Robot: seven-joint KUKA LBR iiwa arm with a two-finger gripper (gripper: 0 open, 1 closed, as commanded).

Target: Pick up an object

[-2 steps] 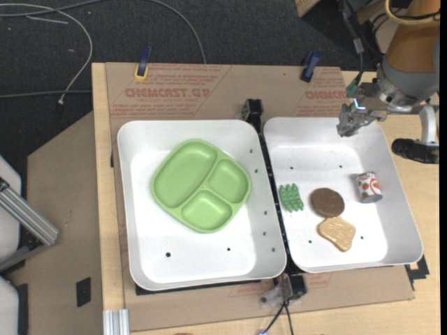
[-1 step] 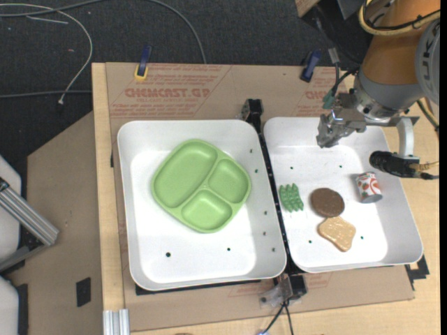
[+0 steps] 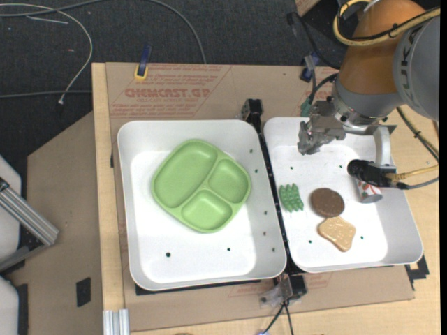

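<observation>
Over the right bin, upper half: gripper hangs below the grey-and-orange wrist, near the bin's back-left area. Nothing between its fingers. They look close together and pointed down, but too small and dark at this angle; cannot tell whether parted or closed.

Candidate objects, all in the right bin, front-left part:
- green ridged piece, hard by the left wall
- brown round disc, cookie-like, just right of the green piece
- tan toast-shaped piece, just in front of the disc, nearly touching it

All three lie flat on the bin floor, well apart from the gripper.

Judgement on the step: arm is in approach, no pick begun. Green piece sits closest to the gripper's line but crowds the wall; one finger may foul the rim. Disc is flat and thin, so a grasp needs fingers spread across its width and driven right down to the floor. Toast piece looks thicker, better purchase. Whichever is chosen: centre above it, descend straight, close only at floor level, avoid nudging the neighbour.

Left bin: holds a green divided plate, three compartments, turned at an angle, nothing in them.

A black-and-grey fitting with cable lies over the right bin's right side.
</observation>
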